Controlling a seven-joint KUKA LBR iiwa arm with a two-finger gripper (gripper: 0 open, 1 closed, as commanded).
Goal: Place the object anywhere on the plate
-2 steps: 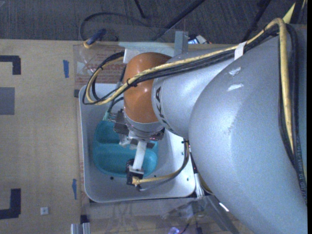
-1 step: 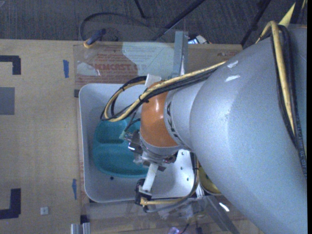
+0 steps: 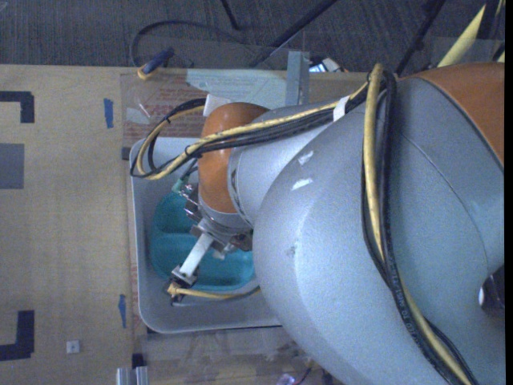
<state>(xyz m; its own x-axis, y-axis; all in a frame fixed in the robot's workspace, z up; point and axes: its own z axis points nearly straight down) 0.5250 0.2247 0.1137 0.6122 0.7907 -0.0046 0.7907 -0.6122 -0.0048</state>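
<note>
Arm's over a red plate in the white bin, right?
Not quite: the plate is teal, not red. The camera view shows it lying in the white bin, with the arm over it.

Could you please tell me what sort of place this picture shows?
Most likely a robotics lab: a large grey robot arm reaches over a white bin holding a teal plate, on a wooden bench marked with blue tape.
</note>
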